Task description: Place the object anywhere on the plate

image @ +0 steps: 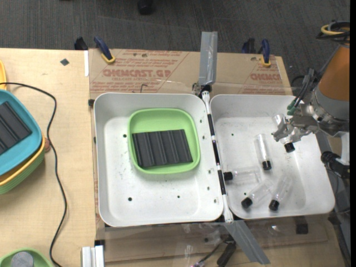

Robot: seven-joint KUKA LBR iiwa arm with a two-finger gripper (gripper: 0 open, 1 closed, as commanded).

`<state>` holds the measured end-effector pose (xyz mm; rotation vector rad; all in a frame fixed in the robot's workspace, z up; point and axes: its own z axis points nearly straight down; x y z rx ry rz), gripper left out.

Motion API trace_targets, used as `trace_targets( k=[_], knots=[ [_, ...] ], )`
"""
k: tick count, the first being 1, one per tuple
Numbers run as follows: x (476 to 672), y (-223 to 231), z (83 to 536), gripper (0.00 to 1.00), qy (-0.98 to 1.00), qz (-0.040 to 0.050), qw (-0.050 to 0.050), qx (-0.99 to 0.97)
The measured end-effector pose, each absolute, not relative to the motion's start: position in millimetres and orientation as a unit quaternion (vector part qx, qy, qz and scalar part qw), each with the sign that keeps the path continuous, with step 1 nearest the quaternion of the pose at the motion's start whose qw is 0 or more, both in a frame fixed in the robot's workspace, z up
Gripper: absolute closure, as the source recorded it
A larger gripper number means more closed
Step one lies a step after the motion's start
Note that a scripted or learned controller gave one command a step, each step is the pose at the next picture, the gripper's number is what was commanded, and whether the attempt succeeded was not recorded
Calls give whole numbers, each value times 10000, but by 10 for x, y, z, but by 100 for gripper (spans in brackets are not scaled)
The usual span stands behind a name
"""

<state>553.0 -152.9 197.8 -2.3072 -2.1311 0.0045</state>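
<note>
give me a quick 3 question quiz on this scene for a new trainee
1. True or false: the green plate sits in the right bin.
2. What lies on the green plate?
   A. a clear tube
   B. a dark ribbed block
   C. a blue clamp
3. Fill in: the gripper is over the ____ bin.

Key
1. False. The plate sits in the left bin.
2. B. The dark ribbed block lies flat on the plate; the clear tubes with black caps are scattered in the right bin.
3. Right. It is near that bin's upper right part, close to one black-capped tube.
</note>
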Motion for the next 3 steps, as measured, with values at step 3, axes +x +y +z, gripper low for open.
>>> trace_targets(
  k=[3],
  knots=[
    [5043, -1882, 2811, 0, -4540, 18, 0, -8910]
  ],
)
